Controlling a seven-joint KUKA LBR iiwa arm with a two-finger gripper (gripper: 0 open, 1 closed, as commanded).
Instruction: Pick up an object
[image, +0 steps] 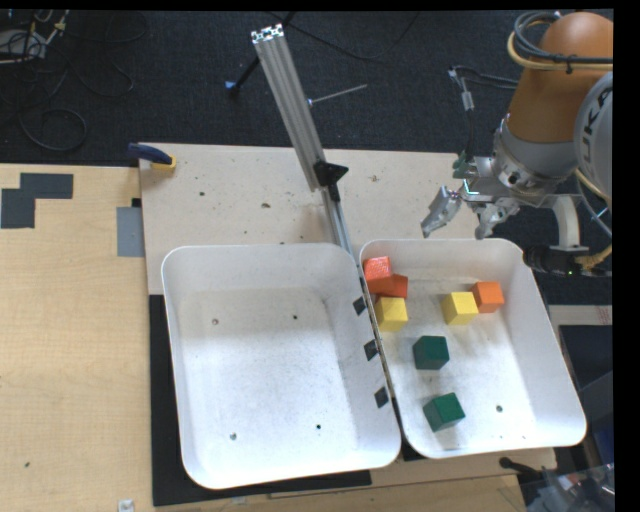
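My gripper (461, 220) hangs open above the far rim of the right bin (560, 400), with nothing between its fingers. Inside that bin lie several blocks. An orange block (383, 276) and a yellow block (391, 312) sit against the left wall. Another yellow block (460, 306) touches an orange block (489, 295) near the middle, just in front of and below the gripper. Two dark green blocks (431, 351) (444, 410) lie closer to the front.
The left bin (200, 400) sits beside the right one, joined by black clips (370, 350). A slanted aluminium bar (298, 110) rises behind the bins. A blue and yellow clamp (152, 155) lies at the bench's far left corner.
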